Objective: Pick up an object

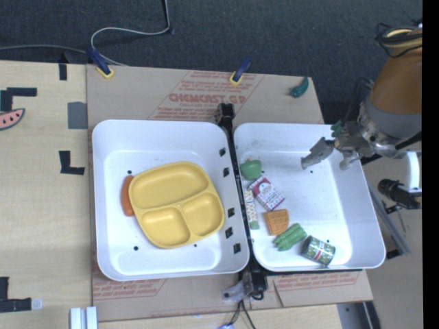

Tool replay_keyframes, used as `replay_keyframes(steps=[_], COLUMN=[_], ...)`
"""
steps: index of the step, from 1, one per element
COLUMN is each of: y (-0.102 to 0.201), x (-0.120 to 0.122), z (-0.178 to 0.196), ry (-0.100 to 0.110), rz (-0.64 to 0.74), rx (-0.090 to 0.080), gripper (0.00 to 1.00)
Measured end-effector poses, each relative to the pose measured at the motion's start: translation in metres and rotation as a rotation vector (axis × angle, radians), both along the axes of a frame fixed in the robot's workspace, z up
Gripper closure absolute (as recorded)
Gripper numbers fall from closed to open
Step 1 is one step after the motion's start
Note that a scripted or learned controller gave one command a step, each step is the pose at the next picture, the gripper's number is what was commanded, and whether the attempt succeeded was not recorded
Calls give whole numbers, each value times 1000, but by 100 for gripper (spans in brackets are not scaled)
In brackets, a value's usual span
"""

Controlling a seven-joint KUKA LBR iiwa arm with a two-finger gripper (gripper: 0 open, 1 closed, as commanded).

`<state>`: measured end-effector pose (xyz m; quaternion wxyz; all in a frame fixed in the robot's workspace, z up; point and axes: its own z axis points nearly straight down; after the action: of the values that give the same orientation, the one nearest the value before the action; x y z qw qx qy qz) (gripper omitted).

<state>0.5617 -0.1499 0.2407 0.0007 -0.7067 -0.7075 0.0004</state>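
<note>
While the gripper is hovering with fingers spread over the right bin, nothing is sitting between them; the green can is lying well apart from it.

Two smooth white plastic bins sit on matt brown cardboard over a pale wood-look worktop. A glossy yellow plastic tray fills one; a shiny green can lies in the other.

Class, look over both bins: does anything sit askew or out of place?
Yes. The yellow divided tray lies tilted in the left bin, resting over an orange item that pokes out beneath its left edge. The small can lies on its side in the right bin.
</note>
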Motion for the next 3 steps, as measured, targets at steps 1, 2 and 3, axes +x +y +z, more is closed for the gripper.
replay_keyframes(steps=[1,2,3], y=[-21,23,49], x=[14,-16,87], z=[-149,-153,-157], ry=[-1,-11,44], rz=[-1,-4,7], rx=[0,-9,1], gripper=[0,0,0])
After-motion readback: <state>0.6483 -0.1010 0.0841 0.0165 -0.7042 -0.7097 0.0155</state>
